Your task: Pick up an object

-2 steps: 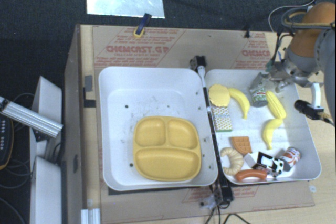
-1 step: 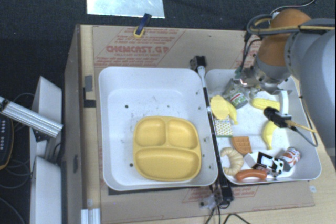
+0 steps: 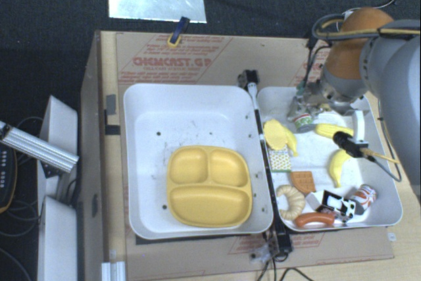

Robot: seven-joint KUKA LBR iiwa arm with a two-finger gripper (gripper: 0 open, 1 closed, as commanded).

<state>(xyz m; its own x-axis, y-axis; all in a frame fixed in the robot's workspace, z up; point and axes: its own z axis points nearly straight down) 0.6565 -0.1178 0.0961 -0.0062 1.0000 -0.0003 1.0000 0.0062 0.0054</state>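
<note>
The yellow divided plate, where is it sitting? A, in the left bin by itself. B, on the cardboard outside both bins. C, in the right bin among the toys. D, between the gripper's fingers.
A: the yellow divided plate lies flat on the floor of the left bin, while the gripper is over the right bin, where the small toys are.
</note>
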